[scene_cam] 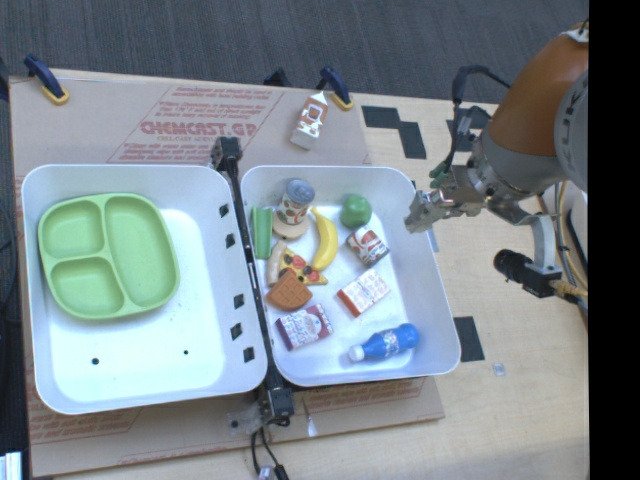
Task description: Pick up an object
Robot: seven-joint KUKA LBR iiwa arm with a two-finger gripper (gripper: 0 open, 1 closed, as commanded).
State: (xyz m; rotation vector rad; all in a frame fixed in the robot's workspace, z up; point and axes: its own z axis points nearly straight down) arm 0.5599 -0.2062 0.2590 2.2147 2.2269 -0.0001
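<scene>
The right bin [428,298] holds several toy foods: a banana [325,240], a green apple [355,210], a small can [367,245], a blue-capped jar [295,202], a red and white carton [363,293], a maroon packet [302,326], a blue and white bottle [385,344], a waffle [290,290], a pizza slice [298,265] and a green stick [262,231]. My gripper [424,212] hangs over that bin's right rim, to the right of the apple and can. Nothing shows between its fingers.
The left bin [200,368] carries a green divided plate [107,255]. A small milk carton [311,121] lies on the cardboard behind the bins. Blue clamps [335,85] hold the board's back edge. Black tape marks [395,123] dot the bench.
</scene>
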